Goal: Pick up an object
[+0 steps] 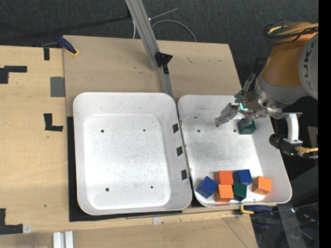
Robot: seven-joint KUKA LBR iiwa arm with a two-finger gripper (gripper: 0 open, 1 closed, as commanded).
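Green block (247,127) sits under my gripper (237,115), far end of the right bin (207,138).
From the camera view, my fingers look spread wide, one out left of the block, nothing held. I reckon a close could clip its edge and push it away; the block cluster (234,184) at the near end is well apart.

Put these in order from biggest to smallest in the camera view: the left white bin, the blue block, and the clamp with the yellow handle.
1. Shallow left white bin
2. Blue cube block
3. Blue clamp with the yellow handle; it looks close to the block, so that order is unsure.
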